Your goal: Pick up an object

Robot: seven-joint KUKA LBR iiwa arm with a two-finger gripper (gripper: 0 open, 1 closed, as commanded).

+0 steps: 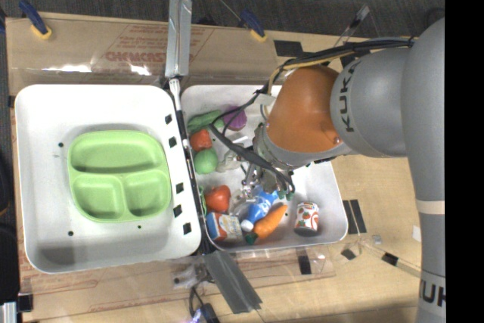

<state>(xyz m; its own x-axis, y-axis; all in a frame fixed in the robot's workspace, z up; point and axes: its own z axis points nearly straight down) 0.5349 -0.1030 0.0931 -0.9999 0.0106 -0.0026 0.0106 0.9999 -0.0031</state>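
- The grey arm (393, 98) with its orange band (302, 111) reached in from the right over the right bin (333, 185).
- The left bin (38, 163) on the counter (378, 185) held a green divided tray (119, 174).
- The right bin was crowded with small toys: a green leafy piece (203, 120), a purple piece (236, 118), a green ball (205, 161), a red tomato (218, 198), an orange carrot (271, 220), a blue packet (262, 203) and a small white-and-red can (306, 216).
- The claw (261, 181) hung low among the toys, just above the blue packet; whether it was clenched or released, I cannot tell.
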